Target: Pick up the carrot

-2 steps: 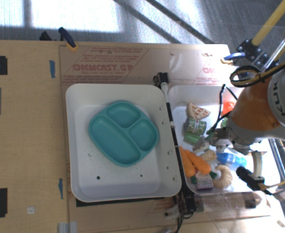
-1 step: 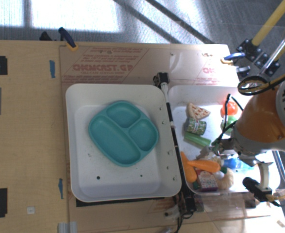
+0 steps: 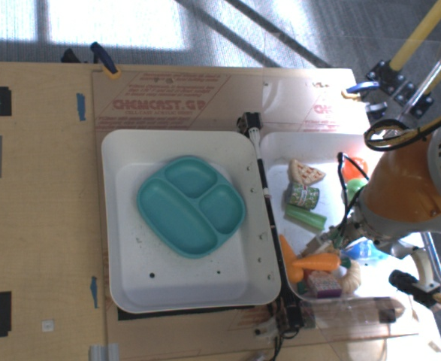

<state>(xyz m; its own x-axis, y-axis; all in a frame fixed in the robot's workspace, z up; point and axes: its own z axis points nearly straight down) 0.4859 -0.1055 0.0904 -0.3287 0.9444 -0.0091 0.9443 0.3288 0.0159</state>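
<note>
The orange carrot (image 3: 315,262) lies in the near part of the right white bin (image 3: 276,156), flat among other toys. I judge it is not picked up yet. My gripper (image 3: 336,237) hangs just over it, but I cannot tell how it is set. So the grab and the lift are left to do. A small purple box (image 3: 322,284) and a pale toy (image 3: 351,277) crowd the carrot. Farther off sit a green stick (image 3: 305,218), a green can (image 3: 303,195) and a sandwich wedge (image 3: 306,173). In the left white bin (image 3: 122,262) is a teal plastic plate (image 3: 191,205).
</note>
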